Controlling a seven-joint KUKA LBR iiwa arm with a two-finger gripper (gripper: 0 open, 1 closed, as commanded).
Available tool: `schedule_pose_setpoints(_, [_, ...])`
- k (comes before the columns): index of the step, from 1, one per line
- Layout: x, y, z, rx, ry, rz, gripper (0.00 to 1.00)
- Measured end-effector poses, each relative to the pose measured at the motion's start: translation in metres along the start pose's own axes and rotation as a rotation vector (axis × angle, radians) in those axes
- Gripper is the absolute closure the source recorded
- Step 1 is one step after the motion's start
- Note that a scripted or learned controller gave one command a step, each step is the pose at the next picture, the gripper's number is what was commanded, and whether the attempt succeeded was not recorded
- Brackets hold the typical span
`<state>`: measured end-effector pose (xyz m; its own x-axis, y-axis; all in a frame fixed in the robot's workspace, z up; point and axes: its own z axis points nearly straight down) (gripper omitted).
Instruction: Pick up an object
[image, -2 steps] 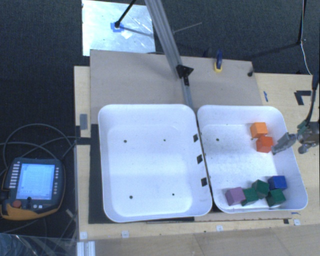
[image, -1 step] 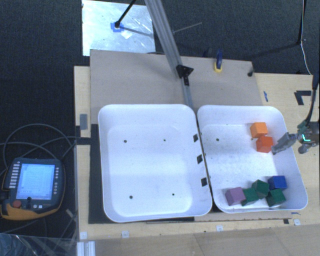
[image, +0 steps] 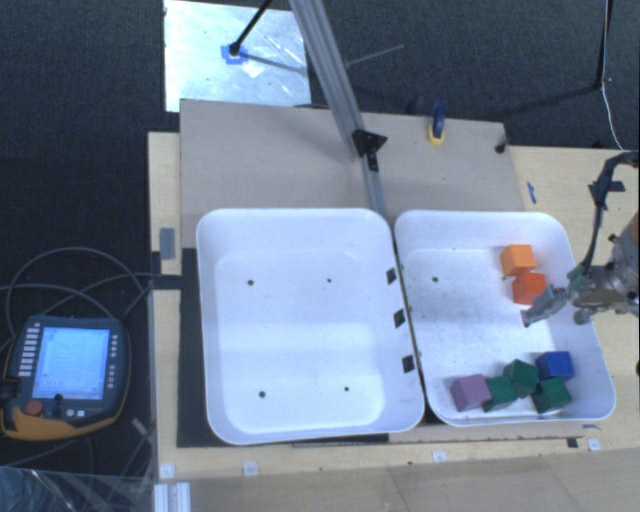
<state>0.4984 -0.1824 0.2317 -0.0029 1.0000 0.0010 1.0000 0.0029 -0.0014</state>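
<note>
The arm is cut off by the right edge, with just its gripper end reaching over the right bin; whether the fingers stand apart is too blurred to tell. By the bin's near edge, green blocks crowd together, partly covering one another, so their count is unclear.

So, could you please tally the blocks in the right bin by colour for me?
Orange blocks: 2
Green blocks: 3
Blue block: 1
Purple block: 1
Total: 7 blocks, all in the right bin
</note>
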Motion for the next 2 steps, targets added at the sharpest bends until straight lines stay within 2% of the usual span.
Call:
schedule_pose_setpoints(1, [0.008, 0.007, 0.051, 0.002, 0.001, 0.0, 0.0])
schedule_pose_setpoints(2, [0.001, 0.008, 0.111, 0.003, 0.0, 0.001, 0.0])
